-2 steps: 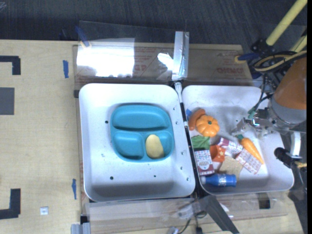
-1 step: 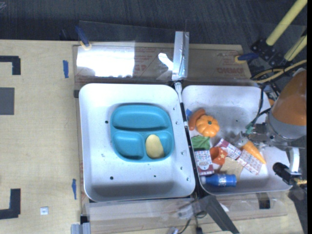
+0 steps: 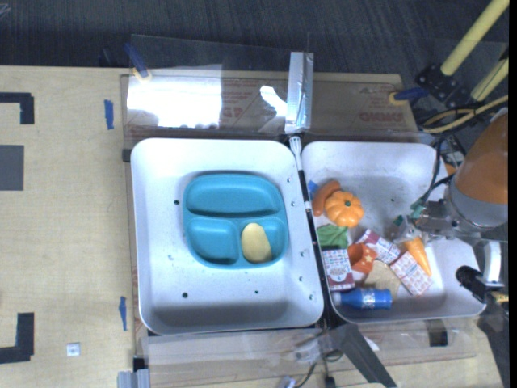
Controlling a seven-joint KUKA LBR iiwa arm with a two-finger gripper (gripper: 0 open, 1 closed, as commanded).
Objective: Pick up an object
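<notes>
Gripper [image 3: 420, 221], finger state indiscernible, above right white bin's [image 3: 380, 153] right edge, near small orange plastic carrot [image 3: 418, 255] among clutter at its front; descent should centre on one isolated item.

pale wooden bench [image 3: 56, 241] against dark carpeted floor [image 3: 242, 6].

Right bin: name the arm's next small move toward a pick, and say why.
Probably swing left and descend over the orange pumpkin. The arm sits at the right bin's right rim, the pumpkin lies apart from the crowded pile, and its top is exposed.
</notes>
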